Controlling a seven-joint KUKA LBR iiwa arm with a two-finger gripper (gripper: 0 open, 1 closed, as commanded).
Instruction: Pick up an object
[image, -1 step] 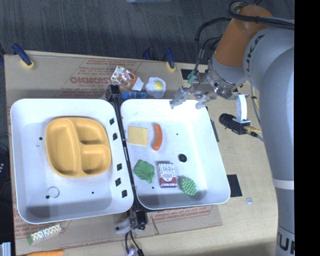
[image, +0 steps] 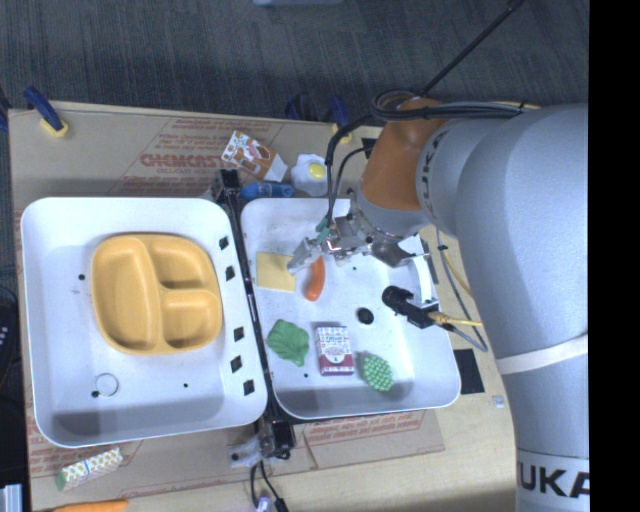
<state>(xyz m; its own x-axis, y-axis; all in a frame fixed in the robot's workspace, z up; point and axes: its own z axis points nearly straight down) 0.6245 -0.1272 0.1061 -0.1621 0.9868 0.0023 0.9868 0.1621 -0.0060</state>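
Grey arm (image: 520, 250) lowers its claw (image: 312, 255), pinching an orange carrot (image: 315, 280).

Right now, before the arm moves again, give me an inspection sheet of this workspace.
Surface: two white bins on cardboard; left bin, right bin.
Job's things: in the right bin, an orange carrot, yellow cheese slice, green leafy toy, red packet, green dotted piece.
Clutter: yellow divided tray in the left bin; small boxes and a yellow item behind the bins.
Grippers: gripper over the carrot's upper end; grasp not confirmed.
Cables: black cables along the wrist.
Surroundings: dark carpet.
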